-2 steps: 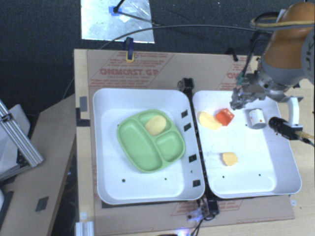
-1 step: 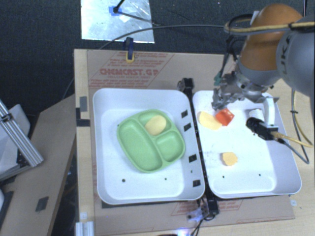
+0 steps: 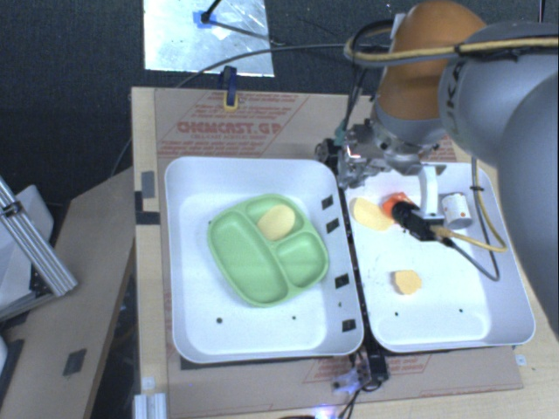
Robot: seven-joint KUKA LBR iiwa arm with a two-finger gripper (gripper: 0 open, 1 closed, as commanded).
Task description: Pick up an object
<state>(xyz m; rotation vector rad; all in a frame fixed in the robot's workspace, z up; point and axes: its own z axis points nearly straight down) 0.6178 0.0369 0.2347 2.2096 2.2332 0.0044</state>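
My gripper (image 3: 360, 166) hangs over the far left corner of the right bin (image 3: 454, 312), under the orange-banded wrist. Just in front of it lies a flat yellow piece (image 3: 371, 215), with a small red-orange object (image 3: 398, 201) touching its right side. A smaller yellow-orange chunk (image 3: 406, 281) rests alone nearer the bin's middle. In the left bin (image 3: 192, 321) sits a green divided tray (image 3: 262, 260) holding a pale yellow lump (image 3: 277, 222) in its far compartment. I see nothing held by the gripper.
The shared wall between the two bins (image 3: 349, 260) carries small black clips and runs just left of the gripper. Brown cardboard (image 3: 227, 125) lies under both bins. A blue clamp (image 3: 230, 85) stands at the cardboard's far edge.
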